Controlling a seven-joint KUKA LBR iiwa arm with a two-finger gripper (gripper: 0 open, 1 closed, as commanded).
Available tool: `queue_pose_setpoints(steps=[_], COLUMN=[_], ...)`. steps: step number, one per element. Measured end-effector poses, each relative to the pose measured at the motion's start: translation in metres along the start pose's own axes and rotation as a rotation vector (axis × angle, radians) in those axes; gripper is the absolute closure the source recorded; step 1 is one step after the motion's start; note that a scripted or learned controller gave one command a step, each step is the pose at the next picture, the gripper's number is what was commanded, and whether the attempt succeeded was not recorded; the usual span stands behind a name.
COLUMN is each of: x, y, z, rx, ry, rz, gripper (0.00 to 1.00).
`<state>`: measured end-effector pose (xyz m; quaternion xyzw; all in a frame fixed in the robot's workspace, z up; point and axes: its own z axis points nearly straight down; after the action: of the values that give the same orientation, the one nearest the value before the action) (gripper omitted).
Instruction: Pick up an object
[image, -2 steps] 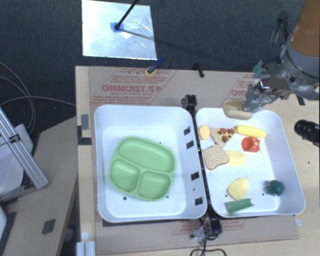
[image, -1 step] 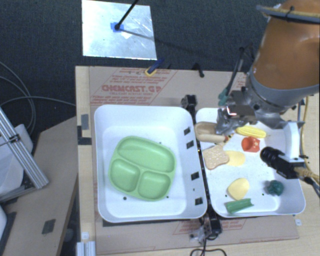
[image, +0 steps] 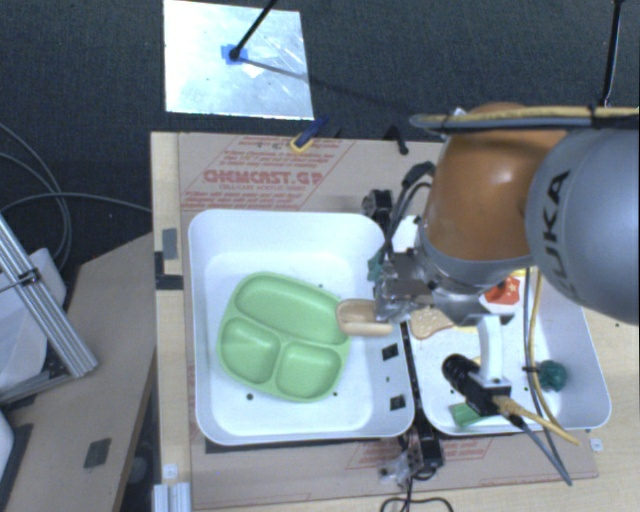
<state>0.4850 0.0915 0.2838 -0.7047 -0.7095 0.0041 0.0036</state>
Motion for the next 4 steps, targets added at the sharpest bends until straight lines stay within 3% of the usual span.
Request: queue_pose_setpoints(steps=[1,2,3,4], x=[-0.030,0.032,-0.033,0.000], y=[0.000,0.002,0.081,0.070], z=[-0.218,-0.110,-0.039,-0.061], rx=[-0.033,-0.003,-0.009,-0.014], ry=[0.005,0.000,-0.003,0.002], rz=[0.004,-0.003,0.013,0.001], gripper=[1.00,1.00,1.00,1.00])
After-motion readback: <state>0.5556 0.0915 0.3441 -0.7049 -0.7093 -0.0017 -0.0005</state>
